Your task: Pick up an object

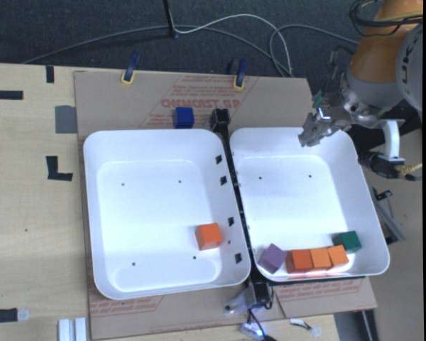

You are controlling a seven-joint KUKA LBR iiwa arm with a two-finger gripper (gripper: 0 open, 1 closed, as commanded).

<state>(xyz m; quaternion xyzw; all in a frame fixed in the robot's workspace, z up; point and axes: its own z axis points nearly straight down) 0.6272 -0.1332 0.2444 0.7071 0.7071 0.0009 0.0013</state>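
the gripper (314,135) hangs over the far right corner of the right bin (298,204), just inside its rim, at the end of the grey arm with its orange band (383,52). whether it is wide or narrow cannot be told from here: its tip is small and dark against the rim, and nothing shows in it. the things to pick lie well apart from it, all at the near side of the bench. in the right bin a row sits against the near wall: a purple block (272,258), then two orange blocks (298,261) (320,258) touching each other, then a lighter orange block (338,256), with a green block (349,241) just beyond that end. the row's long axis runs left to right along that wall. in the left bin (113,212) a single orange cube (209,236) stands alone near the divider. from the gripper the row lies straight toward the near edge, across the whole bare floor of the same bin, so it is likely the nearer target; the lone cube needs a diagonal crossing over the divider, but has free space on all sides, which looks easier to close on.
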